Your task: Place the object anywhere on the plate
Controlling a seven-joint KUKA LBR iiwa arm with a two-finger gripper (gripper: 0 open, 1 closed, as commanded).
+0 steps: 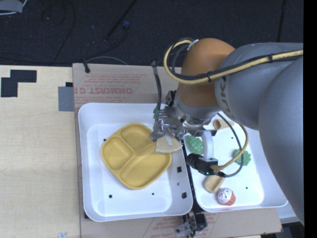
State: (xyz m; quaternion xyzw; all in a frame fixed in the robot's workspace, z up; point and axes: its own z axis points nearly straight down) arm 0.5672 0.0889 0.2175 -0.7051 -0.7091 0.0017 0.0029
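Over the yellow plate's right rim, hand gripping a tan wedge, left bin.

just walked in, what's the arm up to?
The arm has its gripper over the right edge of the yellow plate in the left bin. A tan wedge-shaped piece sits right at the gripper, overlapping the plate's rim; whether it is gripped or already released is unclear. The right bin holds green pieces, a cork-like cylinder and a red-and-white ball.
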